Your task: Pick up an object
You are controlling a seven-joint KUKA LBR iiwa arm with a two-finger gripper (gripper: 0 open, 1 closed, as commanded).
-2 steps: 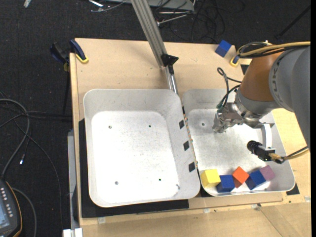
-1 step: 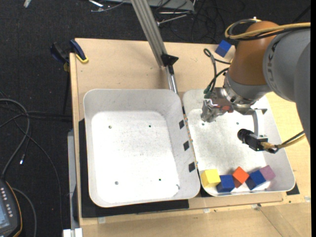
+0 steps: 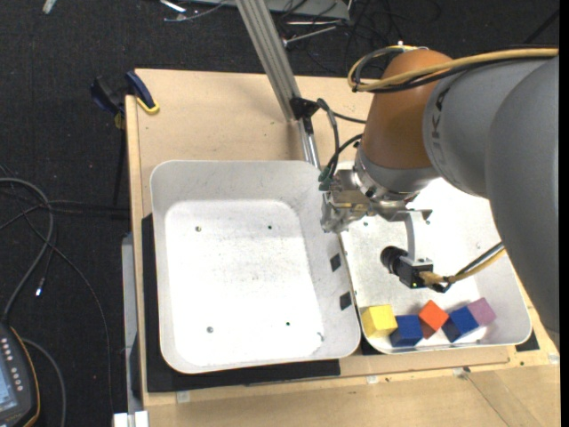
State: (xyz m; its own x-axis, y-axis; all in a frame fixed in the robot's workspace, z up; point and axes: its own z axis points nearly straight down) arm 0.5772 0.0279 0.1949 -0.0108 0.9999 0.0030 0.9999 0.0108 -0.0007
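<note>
Several small blocks lie along the near edge of the right bin [image 3: 507, 278]: a yellow one [image 3: 380, 318], a blue one [image 3: 407, 329], an orange one [image 3: 433, 315], a second blue one [image 3: 461, 322] and a purple one [image 3: 482, 310]. My gripper [image 3: 337, 215] hangs under the orange wrist band at the right bin's far left side, close to the wall between the two bins. It is well behind the blocks and apart from them. I see nothing held at the gripper.
The left bin [image 3: 169, 238] stands beside the right one, their walls touching. A slanted metal rail [image 3: 267, 43] crosses the bench behind the bins. A blue and yellow clamp [image 3: 133, 92] sits at the bench's far left corner.
</note>
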